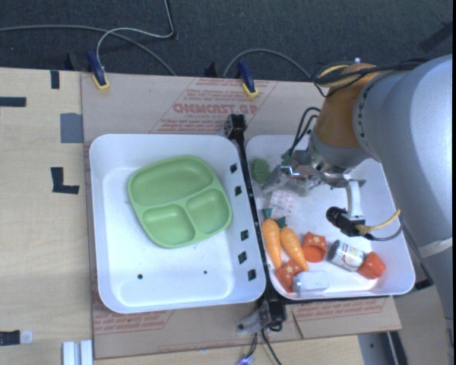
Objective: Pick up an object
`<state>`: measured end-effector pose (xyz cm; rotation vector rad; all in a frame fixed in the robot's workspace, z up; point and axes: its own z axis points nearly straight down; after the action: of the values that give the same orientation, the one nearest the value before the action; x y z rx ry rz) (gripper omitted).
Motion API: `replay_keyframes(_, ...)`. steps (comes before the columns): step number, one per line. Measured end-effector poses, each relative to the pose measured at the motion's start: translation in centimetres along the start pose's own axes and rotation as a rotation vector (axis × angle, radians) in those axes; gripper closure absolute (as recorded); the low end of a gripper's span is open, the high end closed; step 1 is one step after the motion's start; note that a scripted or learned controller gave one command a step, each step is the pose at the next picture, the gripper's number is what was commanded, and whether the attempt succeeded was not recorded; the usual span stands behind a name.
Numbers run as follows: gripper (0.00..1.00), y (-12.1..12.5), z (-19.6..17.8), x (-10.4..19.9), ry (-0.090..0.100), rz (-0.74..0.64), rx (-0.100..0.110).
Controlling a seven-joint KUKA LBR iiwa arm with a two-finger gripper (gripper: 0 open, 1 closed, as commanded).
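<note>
1. Both bins are plain white: the left bin (114, 280) and the right bin (395, 276).
2. A pale green divided plate (179, 200) lies in the left bin.
3. Lower centre of the frame, two orange carrots (282, 246) lie beside red pieces (315, 245).
4. The arm (410, 128) is grey, with an orange band (336, 120).
5. The bins sit on brown cardboard (205, 105) with red lettering.
6. Two blue clamps (98, 72) have yellow tips.

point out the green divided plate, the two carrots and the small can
green divided plate (179, 201), camera view, on the ridge between its compartments
two carrots (282, 247), camera view, on the inner edge of the right carrot
small can (347, 255), camera view, middle of its side
</note>
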<state>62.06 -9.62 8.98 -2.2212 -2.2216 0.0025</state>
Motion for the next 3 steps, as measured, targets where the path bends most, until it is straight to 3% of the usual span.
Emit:
replay_keyframes(1,0.00,4.84,0.44,-0.12,0.000,-0.003,-0.003)
replay_keyframes(3,0.00,4.80,0.45,0.16,-0.002,-0.001,-0.002)
